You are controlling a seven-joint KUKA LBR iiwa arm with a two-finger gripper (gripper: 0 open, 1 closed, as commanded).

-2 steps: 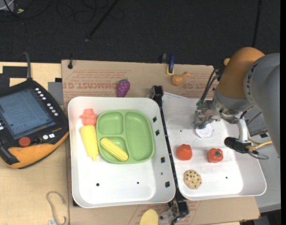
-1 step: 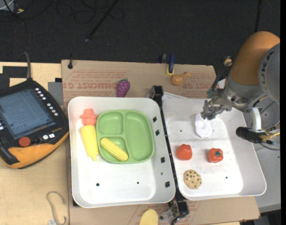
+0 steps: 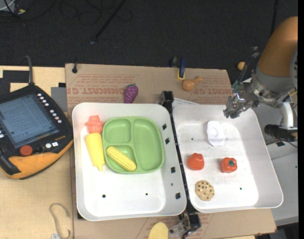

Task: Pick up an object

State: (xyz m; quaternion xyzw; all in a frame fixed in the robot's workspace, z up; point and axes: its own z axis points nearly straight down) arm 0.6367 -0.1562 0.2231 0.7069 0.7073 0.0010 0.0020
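We see the hand at the upper right of the frame, over the far rim of the right bin; we cannot tell how it is set, and nothing shows in it, so we judge the pick not yet begun. Nearest below it, in the upper middle of that bin, lies the white object, pale and rounded against the white floor. Lower sit a red tomato, a red pepper and a cookie.

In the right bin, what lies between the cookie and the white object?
In the camera view, the red tomato-like piece lies roughly between the cookie and the white object, slightly left of that line.
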